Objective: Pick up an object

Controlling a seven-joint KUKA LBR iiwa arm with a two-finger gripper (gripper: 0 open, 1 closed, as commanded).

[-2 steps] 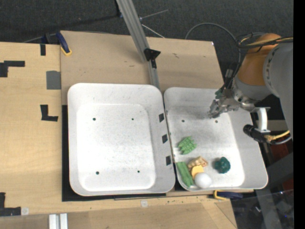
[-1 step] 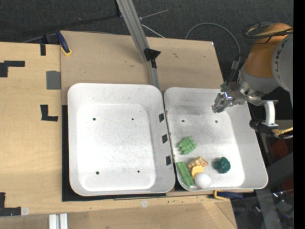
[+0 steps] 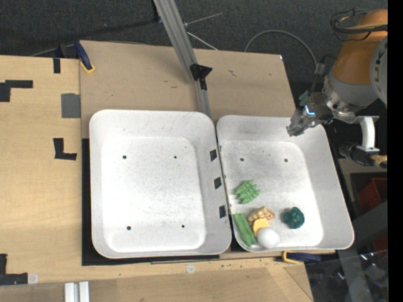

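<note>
The right bin holds several small objects near its front edge. A light green ridged toy lies left of centre. A dark green round object sits toward the front right. A tan piece, a white ball and a green strip cluster at the front left corner. My gripper hangs over the bin's far right corner, well away from all of them, with nothing visibly in it.
The left bin sits beside the right one, joined by black clips along the shared edge. A grey metal pole slants in from the top toward the bins' junction. The arm's orange band is at the upper right.
</note>
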